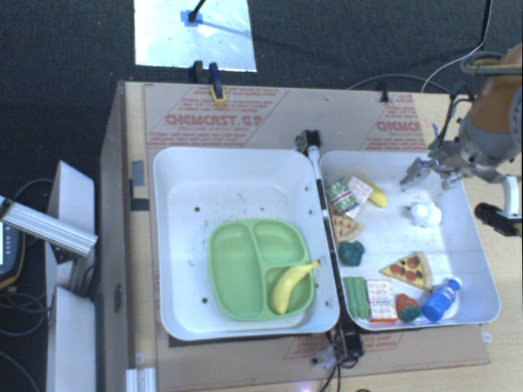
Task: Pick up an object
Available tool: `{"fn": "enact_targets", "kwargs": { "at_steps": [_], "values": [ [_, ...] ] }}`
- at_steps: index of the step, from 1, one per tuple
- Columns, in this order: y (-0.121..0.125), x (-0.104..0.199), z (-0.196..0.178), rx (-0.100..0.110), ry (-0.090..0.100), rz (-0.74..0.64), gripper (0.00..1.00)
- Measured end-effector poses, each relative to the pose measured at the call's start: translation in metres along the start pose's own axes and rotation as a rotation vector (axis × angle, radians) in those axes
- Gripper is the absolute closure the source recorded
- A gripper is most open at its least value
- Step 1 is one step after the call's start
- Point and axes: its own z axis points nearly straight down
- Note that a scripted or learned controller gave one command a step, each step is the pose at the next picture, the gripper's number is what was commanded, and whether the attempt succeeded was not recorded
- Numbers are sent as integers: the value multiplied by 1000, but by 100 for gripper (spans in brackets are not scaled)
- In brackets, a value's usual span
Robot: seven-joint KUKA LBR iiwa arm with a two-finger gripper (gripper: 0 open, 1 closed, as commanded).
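Observation:
My gripper (427, 175) hangs over the far part of the right bin (474, 243), fingers spread open and nothing between them. Just below it lies a white crumpled object (424, 213). To its left are a red-and-green snack packet (350, 193) and a small yellow piece (377, 198). Further toward the front lie a cracker-like piece (346, 229), a dark green broccoli (351, 253), a pizza slice (409, 269), a blue bottle (441, 300), a red piece (407, 308), a small carton (380, 299) and a green block (355, 295).
The left bin (188, 194) holds a green divided plate (237, 268) with a banana (291, 283) in its front right compartment. A ridge (324, 219) separates the two bins. Cables and a black fitting (498, 217) sit beside the right bin's far right edge.

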Motion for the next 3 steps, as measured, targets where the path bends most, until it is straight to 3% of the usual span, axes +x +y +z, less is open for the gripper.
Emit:
{"fn": "enact_targets", "kwargs": {
  "at_steps": [1, 2, 3],
  "values": [
    [-64, -1, 7, 5, 1, 2, 0],
    [-109, 66, -30, 5, 3, 1, 0],
    [-149, 49, 52, -6, 0, 3, 0]
  ]
}}
